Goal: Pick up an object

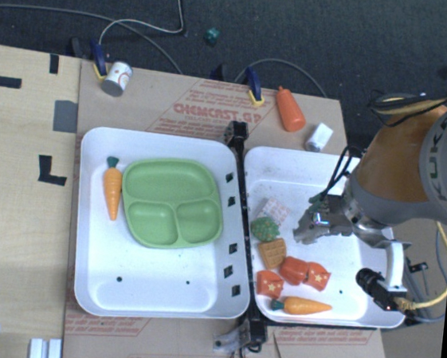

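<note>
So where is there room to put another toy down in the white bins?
Best spot: the bare floor of the left bin, below the green plate. The right bin also has a bare strip along its top wall. Its bottom is crowded with the broccoli, red pieces and carrot, near the claw.

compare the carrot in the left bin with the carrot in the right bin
The left-bin carrot lies lengthwise beside the green divided plate, greens toward the far wall. The right-bin carrot lies crosswise along the near wall, greens toward the divider, close to the red pieces. Both are orange toy carrots with green tops.
</note>
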### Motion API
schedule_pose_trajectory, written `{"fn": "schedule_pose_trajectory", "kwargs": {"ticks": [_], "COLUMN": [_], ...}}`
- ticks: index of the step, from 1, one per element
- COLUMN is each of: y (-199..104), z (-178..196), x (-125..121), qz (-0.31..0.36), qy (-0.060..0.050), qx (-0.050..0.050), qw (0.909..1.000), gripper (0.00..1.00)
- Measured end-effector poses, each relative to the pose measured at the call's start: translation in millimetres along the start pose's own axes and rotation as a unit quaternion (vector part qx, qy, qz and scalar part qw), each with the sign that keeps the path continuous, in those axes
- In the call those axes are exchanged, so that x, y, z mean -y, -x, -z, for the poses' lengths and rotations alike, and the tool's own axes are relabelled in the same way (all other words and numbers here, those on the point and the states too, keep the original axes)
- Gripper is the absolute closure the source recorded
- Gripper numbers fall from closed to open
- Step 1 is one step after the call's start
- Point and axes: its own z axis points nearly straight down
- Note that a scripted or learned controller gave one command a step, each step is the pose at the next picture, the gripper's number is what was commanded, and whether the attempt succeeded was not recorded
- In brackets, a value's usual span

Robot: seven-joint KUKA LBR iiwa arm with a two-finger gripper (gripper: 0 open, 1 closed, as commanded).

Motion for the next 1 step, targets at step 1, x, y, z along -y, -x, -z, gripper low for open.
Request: {"fn": "schedule_pose_trajectory", "kwargs": {"ticks": [1], "y": [14.2], "z": [-24.9], "x": [-3.7], "qz": [-0.001], "qy": [-0.001], "qx": [0.0], "qw": [1.0], "gripper": [1.0]}}
